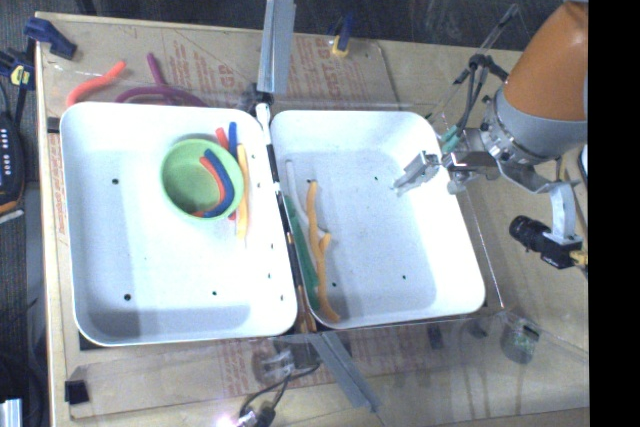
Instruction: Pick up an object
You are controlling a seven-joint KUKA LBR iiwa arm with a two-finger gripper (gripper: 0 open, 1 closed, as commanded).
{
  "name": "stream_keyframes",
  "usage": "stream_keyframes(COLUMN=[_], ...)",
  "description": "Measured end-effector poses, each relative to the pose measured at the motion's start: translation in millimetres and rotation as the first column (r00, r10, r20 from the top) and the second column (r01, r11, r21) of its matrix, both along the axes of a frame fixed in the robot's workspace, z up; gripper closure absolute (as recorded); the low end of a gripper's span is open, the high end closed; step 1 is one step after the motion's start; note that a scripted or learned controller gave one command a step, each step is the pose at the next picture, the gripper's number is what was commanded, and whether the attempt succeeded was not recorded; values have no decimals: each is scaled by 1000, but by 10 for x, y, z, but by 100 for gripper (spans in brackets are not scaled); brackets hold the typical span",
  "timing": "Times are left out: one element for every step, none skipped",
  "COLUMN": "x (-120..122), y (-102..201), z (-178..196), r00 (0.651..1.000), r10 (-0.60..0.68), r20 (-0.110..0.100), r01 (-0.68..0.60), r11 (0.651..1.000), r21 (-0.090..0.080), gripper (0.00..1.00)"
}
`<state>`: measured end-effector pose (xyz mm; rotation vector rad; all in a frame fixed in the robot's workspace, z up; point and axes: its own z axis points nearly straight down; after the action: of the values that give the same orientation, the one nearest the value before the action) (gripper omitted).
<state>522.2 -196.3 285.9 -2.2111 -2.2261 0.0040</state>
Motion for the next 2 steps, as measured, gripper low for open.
stream_keyframes(x=[134, 303], y=[891, 848], z=[-1064, -1927], r00=[928, 982], r10=[-373, -191], r20=[-3, 8], r01=[373, 191], r11=[928, 982], r21=[-2, -8], gripper=[0, 0])
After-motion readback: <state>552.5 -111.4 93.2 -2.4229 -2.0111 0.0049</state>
